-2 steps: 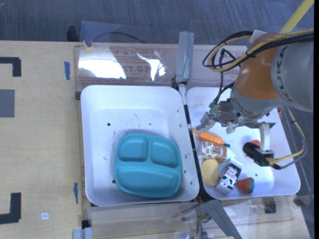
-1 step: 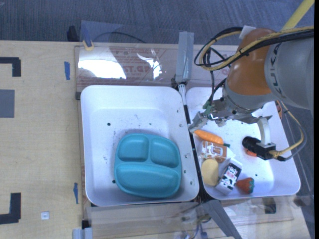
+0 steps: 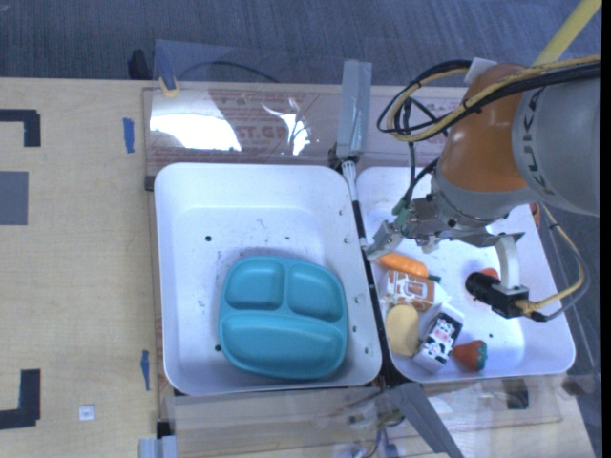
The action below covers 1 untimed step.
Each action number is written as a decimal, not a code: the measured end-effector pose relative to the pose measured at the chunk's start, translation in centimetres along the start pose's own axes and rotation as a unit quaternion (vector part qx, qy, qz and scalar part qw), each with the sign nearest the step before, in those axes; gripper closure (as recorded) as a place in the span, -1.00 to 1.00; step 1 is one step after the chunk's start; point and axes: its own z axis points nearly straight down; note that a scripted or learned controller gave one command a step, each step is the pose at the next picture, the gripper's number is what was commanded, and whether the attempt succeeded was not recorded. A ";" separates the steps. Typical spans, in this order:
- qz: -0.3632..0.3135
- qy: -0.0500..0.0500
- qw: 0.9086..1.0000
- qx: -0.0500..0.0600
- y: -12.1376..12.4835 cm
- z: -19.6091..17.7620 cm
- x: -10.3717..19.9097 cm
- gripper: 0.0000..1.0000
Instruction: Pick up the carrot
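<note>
Approach step judged: gripper [image 3: 406,229] poised just above carrot [image 3: 404,264] in right bin [image 3: 554,342]; finger state cannot be told; descent and closure required next

1. You are looking at a robotics lab or test cell, not a home or kitchen: a grey industrial arm [image 3: 558,132] with an orange band reaches over the bench, with yellow and black cables [image 3: 430,103] looped around its wrist.
2. Your bench [image 3: 67,284] is plain light wood marked with black fiducial-style squares and bits of blue tape [image 3: 128,134].
3. Two shallow white bins [image 3: 181,218] sit side by side, with a clear plastic sheet [image 3: 229,113] behind them.
4. The contents are toy items, such as a teal divided plate [image 3: 284,318] and play food [image 3: 415,299].
5. Dark blue-grey office-type carpet [image 3: 286,12] lies beyond the bench.
</note>
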 end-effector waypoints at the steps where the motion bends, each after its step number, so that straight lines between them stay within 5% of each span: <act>1: 0.000 0.000 1.000 0.000 0.0 0.0 0.0 -1.00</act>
